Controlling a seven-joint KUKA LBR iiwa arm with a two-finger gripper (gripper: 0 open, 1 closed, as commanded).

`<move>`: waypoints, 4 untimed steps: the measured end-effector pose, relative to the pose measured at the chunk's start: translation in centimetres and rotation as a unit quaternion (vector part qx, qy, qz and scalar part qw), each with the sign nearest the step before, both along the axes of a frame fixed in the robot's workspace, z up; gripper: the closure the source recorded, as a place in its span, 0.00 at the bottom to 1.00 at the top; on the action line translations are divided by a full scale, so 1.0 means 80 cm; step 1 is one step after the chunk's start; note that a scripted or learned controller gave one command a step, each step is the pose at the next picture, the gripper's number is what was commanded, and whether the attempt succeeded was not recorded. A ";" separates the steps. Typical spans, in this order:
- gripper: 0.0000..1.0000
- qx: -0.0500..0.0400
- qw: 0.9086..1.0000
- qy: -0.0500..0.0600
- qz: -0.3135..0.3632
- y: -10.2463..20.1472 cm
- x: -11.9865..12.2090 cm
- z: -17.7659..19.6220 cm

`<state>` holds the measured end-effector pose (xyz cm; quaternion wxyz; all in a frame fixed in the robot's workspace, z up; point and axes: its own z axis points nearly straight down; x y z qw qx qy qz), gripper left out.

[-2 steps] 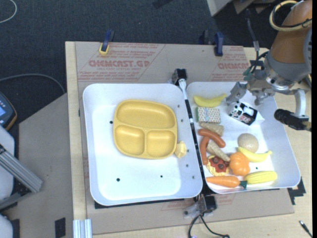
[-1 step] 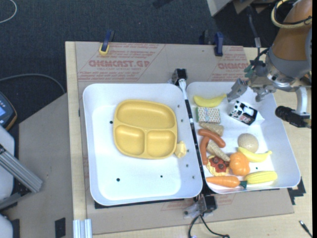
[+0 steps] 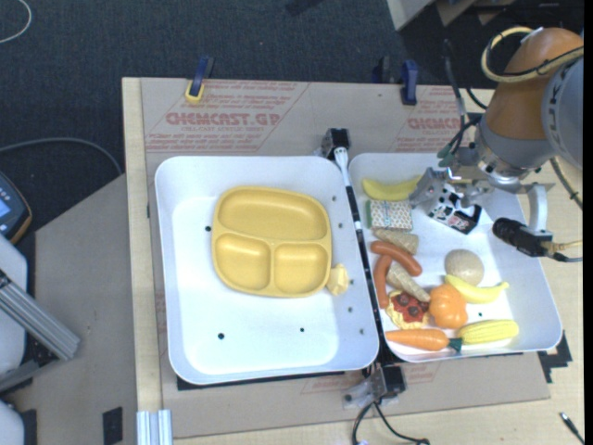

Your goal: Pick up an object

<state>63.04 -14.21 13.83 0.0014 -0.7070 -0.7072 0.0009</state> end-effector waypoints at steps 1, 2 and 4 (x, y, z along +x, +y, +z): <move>0.00 -0.003 1.000 -0.008 -0.001 -0.003 0.005 -0.039; 1.00 -0.006 1.000 -0.013 0.000 -0.005 0.008 -0.024; 1.00 -0.002 1.000 -0.005 0.000 -0.015 0.019 0.110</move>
